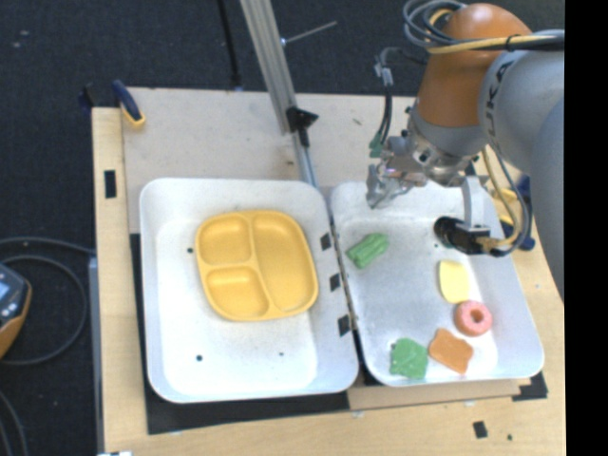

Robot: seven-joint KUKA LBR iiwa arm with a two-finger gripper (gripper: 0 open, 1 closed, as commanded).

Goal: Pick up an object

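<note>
1. Five small pieces sit in the right bin [408,293]. There's a green block [367,250] near its left edge and a yellow piece [454,280] toward the right edge, with a pink donut [472,318] just nearer than that. An orange piece [450,351] sits beside a flat green piece [409,359] along the near edge. The left bin [171,350] just has a yellow divided plate [256,264] around its middle.
2. The gripper [384,190] hovers over the far left corner of the right bin, and I don't see anything in it. The closest target is the green block, a bit nearer along that same left edge, so I'd bet that's the pick.
3. Step-wise this looks like the approach, with the grab not yet made. My guess for the next move is to slide toward the near side until it's over the block, line up across its short width, then drop straight down. The block lies at a slant close to the bin wall, so there isn't much room on that side.
4. Hard-to-read stuff:
   - I can't tell whether the claw is wide or narrow, because it's a grey smudge against the white bin.
   - Its height above the bin floor is anyone's guess from this slant.
   - The arm is cut off at the right.
</note>
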